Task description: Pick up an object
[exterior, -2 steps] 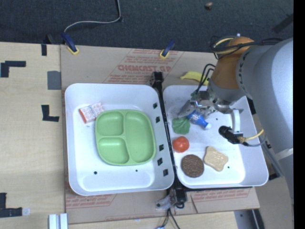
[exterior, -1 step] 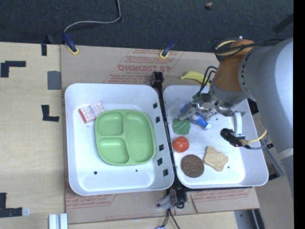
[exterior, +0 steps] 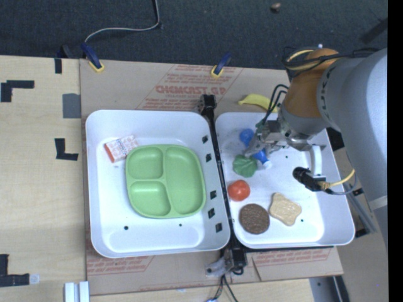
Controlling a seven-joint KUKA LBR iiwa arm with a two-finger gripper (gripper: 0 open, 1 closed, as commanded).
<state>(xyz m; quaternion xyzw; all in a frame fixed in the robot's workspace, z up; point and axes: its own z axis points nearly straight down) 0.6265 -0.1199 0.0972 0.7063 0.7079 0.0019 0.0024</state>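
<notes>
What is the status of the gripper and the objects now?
Gripper low in right bin, at blue object and green object. Grip unconfirmed. Tomato, brown patty, bread lie apart, nearer the front.

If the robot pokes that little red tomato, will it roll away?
Probably. The tomato looks round and smooth, so a nudge could roll it, perhaps into the brown patty beside it. The bin wall should stop it leaving.
</notes>
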